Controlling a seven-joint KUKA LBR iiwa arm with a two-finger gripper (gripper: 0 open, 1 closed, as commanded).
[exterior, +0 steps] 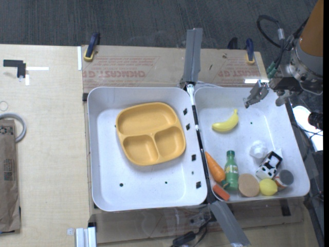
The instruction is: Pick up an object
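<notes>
My gripper (267,95) hangs over the far right corner of the right bin (294,138), fingers spread open with nothing between them. Below and to its left a yellow banana (226,122) lies on the bin floor. Near the bin's front sit a green bottle (231,170), an orange carrot (215,167), a tan round disc (249,185), a yellow lemon (268,187), a black-and-white toy (270,164) and a small white object (257,150).
The left bin (103,153) holds a yellow three-compartment plate (150,133). A grey divider bar (193,55) runs between the bins at the back. Cardboard (133,68) and blue clamps (92,44) lie behind them.
</notes>
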